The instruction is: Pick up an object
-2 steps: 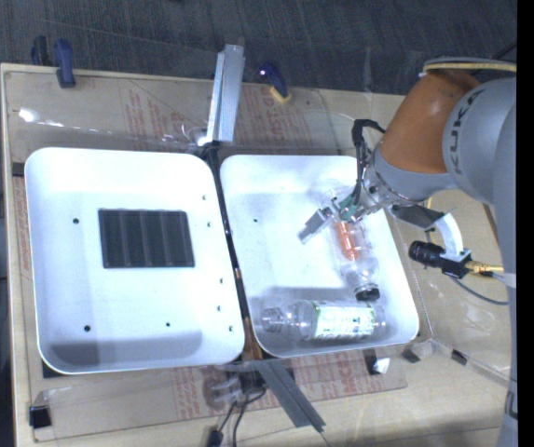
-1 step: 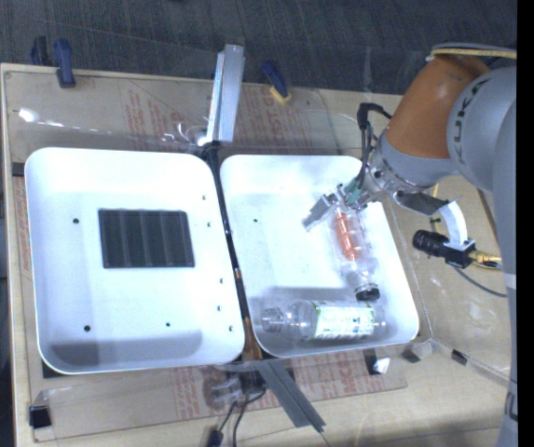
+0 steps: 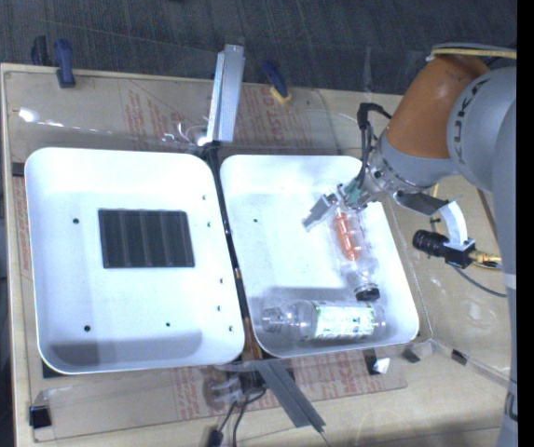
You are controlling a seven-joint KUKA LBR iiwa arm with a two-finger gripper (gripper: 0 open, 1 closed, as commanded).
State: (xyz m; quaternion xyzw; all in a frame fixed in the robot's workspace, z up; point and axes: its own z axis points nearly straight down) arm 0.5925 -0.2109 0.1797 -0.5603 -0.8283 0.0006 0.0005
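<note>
Nearest the lens, along the front wall of the right bin (image 3: pixel 248 250), we saw a clear plastic bottle (image 3: pixel 327 320) lying on its side, with a green and white label round its middle. It lay well below the jaws (image 3: pixel 334 203) and apart from them. Between that bottle and the jaws lay a second, smaller clear bottle (image 3: pixel 352 250), with orange contents in its upper half and a dark cap at its lower end. It lay at a slant, its upper end just beneath the jaws. We could not tell whether the jaws touched it, nor whether they stood wide or narrow, for the grey metal parts at the wrist blurred together against the white floor of the bin. Nothing showed plainly between them.

The arm (image 3: pixel 453 124) reached in from the right of the jaws, its orange band above the grey wrist, over the bin's far right corner. A black cable and plug (image 3: pixel 439 245) hung to the right of the jaws, beyond the bin's wall.

Well to the left of the jaws sat the left bin (image 3: pixel 61 277), touching the right one along a dark seam. On its floor lay a dark ribbed rectangular panel (image 3: pixel 145 238). Both bins rested on the pale table (image 3: pixel 453 361), with blue clamps (image 3: pixel 63 61) at its far edge.
</note>
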